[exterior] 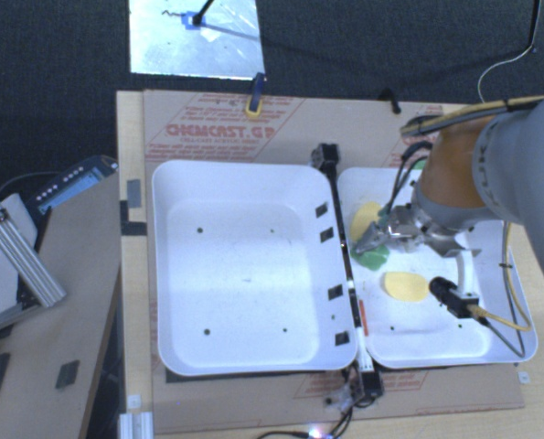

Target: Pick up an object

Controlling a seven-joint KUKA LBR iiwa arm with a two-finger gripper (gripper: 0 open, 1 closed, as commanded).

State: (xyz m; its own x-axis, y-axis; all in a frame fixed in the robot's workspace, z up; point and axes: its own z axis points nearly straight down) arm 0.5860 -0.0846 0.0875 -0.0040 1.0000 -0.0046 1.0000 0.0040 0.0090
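Looking into the right bin (500,341), we see a yellow disc (406,287), a green piece (373,259) and another yellow object (366,216) — the gripper (365,240) hangs over the green one, its grip unreadable — beside the left bin (176,186).

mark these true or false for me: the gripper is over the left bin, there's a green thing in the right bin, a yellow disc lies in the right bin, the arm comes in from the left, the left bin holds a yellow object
1. The gripper is over the left bin. False: it is low in the right bin, near its left wall.
2. A green object lies in the right bin. True.
3. A yellow disc lies in the right bin. True.
4. The arm comes in from the left. False: it reaches in from the right.
5. The left bin holds a yellow object. False: both yellow pieces are in the right bin.
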